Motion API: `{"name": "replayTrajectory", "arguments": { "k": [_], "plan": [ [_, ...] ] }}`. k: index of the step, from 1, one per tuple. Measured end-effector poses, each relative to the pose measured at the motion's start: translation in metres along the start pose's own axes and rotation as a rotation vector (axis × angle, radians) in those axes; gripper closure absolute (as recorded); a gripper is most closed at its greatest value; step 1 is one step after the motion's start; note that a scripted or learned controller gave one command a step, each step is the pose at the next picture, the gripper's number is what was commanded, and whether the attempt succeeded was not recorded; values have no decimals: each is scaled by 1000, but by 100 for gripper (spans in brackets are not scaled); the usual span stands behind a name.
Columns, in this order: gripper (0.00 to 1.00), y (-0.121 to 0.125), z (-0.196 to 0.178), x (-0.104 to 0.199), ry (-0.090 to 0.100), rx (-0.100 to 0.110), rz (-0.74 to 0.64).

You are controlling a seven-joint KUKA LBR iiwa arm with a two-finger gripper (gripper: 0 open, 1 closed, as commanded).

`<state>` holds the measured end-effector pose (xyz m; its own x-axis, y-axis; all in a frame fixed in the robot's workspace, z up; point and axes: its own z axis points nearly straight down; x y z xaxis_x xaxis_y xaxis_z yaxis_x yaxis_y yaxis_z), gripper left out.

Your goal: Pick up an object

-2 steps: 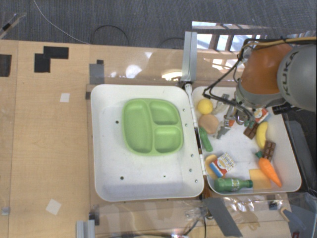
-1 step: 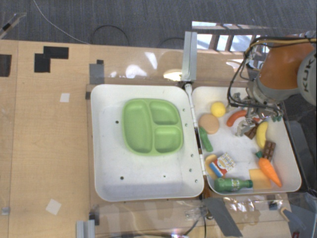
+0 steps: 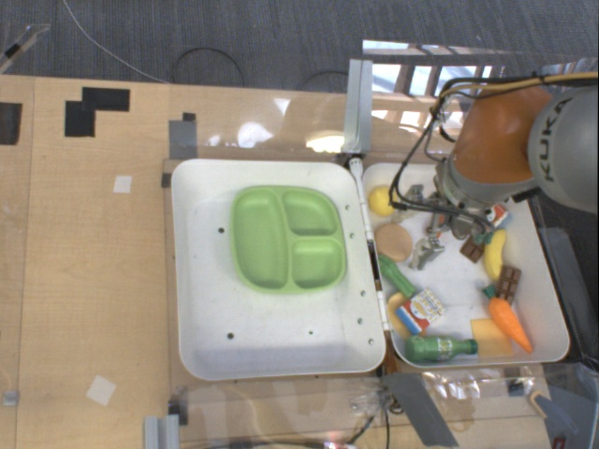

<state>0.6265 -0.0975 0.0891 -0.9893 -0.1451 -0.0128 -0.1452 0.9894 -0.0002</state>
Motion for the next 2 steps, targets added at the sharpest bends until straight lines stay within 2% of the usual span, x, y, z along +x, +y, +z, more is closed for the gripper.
{"name": "replayTrajectory", "arguments": {
  "k": [1, 2],
  "plan": [
    [0, -84, 1, -21, 1, 5, 49],
    [0, -43, 0, 20, 1, 2, 132]
  ]
}}
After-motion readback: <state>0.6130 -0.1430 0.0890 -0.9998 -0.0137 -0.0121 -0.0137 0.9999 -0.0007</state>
